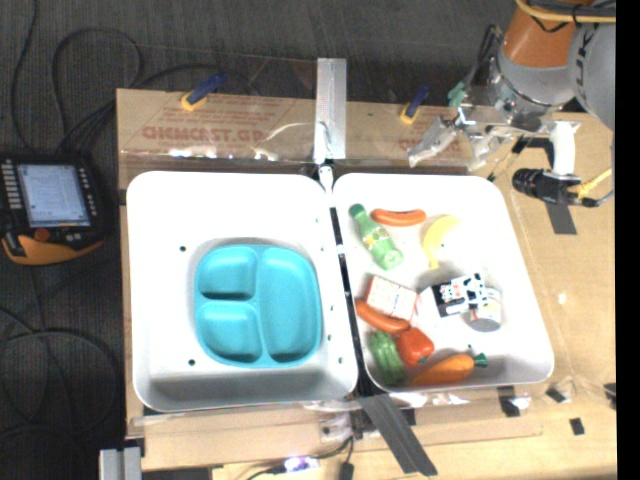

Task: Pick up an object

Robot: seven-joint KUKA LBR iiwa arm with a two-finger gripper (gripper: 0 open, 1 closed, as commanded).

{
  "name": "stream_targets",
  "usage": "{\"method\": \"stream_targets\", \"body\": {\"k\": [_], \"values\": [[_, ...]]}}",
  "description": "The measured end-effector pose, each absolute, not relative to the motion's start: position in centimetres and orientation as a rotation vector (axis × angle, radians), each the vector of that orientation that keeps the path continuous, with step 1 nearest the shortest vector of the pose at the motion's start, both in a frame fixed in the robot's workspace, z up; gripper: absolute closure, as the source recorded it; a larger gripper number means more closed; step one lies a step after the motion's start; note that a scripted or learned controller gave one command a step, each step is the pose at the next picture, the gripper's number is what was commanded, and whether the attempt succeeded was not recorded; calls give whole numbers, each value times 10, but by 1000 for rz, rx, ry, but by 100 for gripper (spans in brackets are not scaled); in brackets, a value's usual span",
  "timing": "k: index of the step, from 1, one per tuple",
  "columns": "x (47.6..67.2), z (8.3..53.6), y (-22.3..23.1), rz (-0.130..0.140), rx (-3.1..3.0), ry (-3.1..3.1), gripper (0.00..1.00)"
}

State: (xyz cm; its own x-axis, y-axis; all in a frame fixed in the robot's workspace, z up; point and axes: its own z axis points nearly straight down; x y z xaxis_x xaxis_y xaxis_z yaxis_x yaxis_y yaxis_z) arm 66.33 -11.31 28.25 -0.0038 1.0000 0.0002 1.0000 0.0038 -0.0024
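My gripper (462,150) hangs above the back edge of the right bin (520,268), over the bench rather than over the toys. Its two pale fingers (430,148) stand apart, open, with nothing between them. The right bin holds several toy items: a green bottle (375,236), a red sausage (398,216), a yellow banana (438,236), a white and pink box (390,296), a black and white block (458,293), a red pepper (415,345) and an orange carrot (440,370).
The left bin (160,268) holds a teal divided plate (258,303). A metal divider post (330,108) stands behind the seam between the bins. A control pendant (45,203) lies on the floor at far left. Clamps (200,93) grip the cardboard backing.
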Motion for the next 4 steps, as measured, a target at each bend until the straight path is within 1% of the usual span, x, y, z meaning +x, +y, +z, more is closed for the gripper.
{"method": "stream_targets", "body": {"k": [1,2,3,4], "values": [[657,168,-106,6,-2175,-2265,0],[657,177,-104,5,-2171,-2267,100],[648,91,-168,-8,-2074,-2373,100],[638,227,-116,3,-2307,-2133,100]]}}
